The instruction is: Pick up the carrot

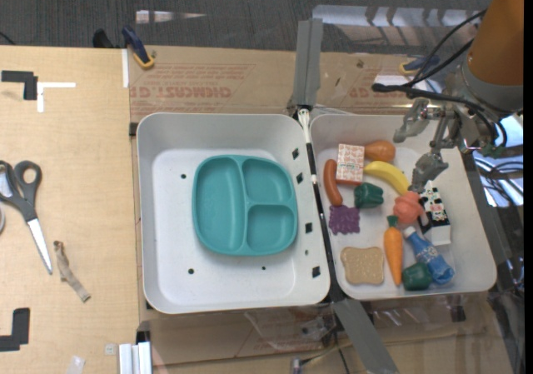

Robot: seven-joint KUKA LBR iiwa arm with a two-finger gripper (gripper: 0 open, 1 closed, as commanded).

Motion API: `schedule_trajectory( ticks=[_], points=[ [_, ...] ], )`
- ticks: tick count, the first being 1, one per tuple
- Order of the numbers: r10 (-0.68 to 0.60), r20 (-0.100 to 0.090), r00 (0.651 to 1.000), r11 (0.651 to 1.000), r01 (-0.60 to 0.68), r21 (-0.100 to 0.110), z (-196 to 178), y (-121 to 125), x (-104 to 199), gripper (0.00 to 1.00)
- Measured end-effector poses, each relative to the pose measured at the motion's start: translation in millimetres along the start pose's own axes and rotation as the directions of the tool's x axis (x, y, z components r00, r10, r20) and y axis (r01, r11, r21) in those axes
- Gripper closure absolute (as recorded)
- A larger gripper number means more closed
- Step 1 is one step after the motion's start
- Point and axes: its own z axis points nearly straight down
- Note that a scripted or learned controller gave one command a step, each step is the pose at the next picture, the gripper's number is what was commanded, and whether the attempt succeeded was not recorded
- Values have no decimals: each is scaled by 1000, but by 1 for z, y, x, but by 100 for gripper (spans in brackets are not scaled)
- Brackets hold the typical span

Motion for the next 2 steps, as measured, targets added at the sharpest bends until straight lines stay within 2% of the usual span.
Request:
schedule_trajectory(
  ticks=[1,2],
  points=[
    [-44,-2,999,999,44,0,78,-8,54,0],
    [-100,0,995,995,100,0,179,-9,85,0]
  ],
)
